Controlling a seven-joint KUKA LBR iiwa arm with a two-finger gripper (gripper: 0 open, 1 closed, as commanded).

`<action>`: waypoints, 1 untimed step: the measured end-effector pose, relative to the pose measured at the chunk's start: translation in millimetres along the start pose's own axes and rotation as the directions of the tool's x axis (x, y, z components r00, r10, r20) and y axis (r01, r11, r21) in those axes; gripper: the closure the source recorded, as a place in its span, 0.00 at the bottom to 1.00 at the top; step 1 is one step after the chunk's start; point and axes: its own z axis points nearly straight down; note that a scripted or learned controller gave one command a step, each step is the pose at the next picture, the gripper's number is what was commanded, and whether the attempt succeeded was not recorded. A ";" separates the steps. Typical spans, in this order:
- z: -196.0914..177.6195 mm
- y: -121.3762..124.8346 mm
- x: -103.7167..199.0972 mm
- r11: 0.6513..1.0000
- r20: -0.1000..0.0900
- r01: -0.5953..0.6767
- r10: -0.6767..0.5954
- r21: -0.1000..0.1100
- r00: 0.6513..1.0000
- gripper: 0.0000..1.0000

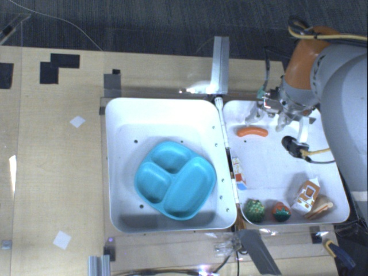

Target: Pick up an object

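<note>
A: Arm comes in from the right, orange band (302, 62) above the wrist. Gripper (269, 117) sits over the back part of the right bin (270, 171).

B: Jaws?

A: Spread. One finger (253, 115) points down-left, the other (283, 121) stands to its right, with bare bin floor showing in the gap. Nothing between them.

B: Touching anything?

A: Cannot tell for sure. An orange sausage-shaped item (252, 132) lies just below the tips, close to the left finger, lengthwise across the bin. From this slant, contact or a small gap look alike.

B: Rest of that bin?

A: Along the front wall: a green speckled ball (254, 210), a smaller ball in green and red (281, 211) beside it, then a small carton with orange print (306, 194) leaning in the front right corner, touching a tan piece (319, 208) under it. A thin flat packet (237, 173) lies against the left wall. A black fitting with a cable (294, 146) hangs off the arm above the middle of the bin.

B: Left bin?

A: Left bin (123, 154) holds a blue divided plate (175, 180), three compartments, lying near the middle and toward the front. The two bins stand side by side on the worktop (52, 171), walls touching. All the small items are well apart from the jaws except the orange one.
</note>
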 end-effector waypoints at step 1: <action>-0.2 0.1 0.0 1.000 0.000 0.000 0.000 -0.001 1.000 0.00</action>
